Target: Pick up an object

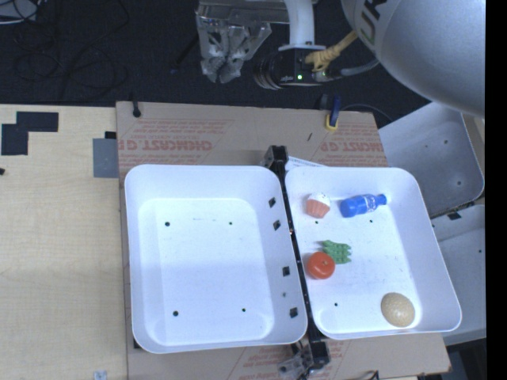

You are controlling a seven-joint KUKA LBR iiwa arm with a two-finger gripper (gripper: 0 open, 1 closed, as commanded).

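Observation:
Several small objects lie in the right bin (420, 236). A pink and white piece (318, 206) sits near its back left, with a blue bottle (362, 204) on its side just to the right of it. A green leafy piece (337, 251) and a red round piece (321, 266) touch each other near the divider. A tan oval object (398, 309) rests in the front right corner. My gripper (228, 58) hangs high above the bench's far edge, well behind both bins and apart from every object.
The left bin (206, 260) adjoins the right one along a black clamp strip (289, 244). Cardboard (206, 137) lies under both bins. The arm's large grey body (420, 30) fills the upper right. Cables (333, 54) trail behind the bench.

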